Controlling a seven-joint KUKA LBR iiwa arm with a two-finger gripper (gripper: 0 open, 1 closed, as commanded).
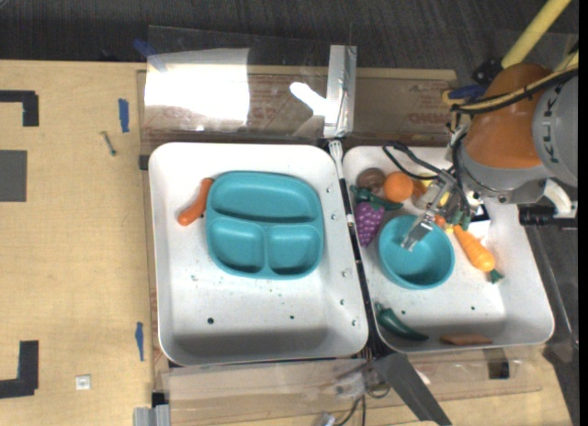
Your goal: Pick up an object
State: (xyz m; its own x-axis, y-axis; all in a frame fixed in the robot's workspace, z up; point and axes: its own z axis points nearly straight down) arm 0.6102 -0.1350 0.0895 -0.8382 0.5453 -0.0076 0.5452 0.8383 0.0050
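Observation:
My gripper (416, 234) hangs low over the upper left part of the teal bowl (419, 263) in the right bin (524, 309). Nothing shows in its grasp. Around it lie a bunch of purple grapes (368, 220) left of the bowl, a brown round piece (371, 178) and an orange fruit (399, 186) at the back, and a carrot (475, 248) to the bowl's right. A dark green item (395, 321) rests by the bin's front left corner.
The left bin (175, 296) holds a teal divided plate (265, 222) with an orange sausage-shaped piece (195, 204) beside its left edge. A clear plastic panel (243, 94) stands behind the bins. The grey arm with its orange band (505, 130) reaches in over the right bin's back right.

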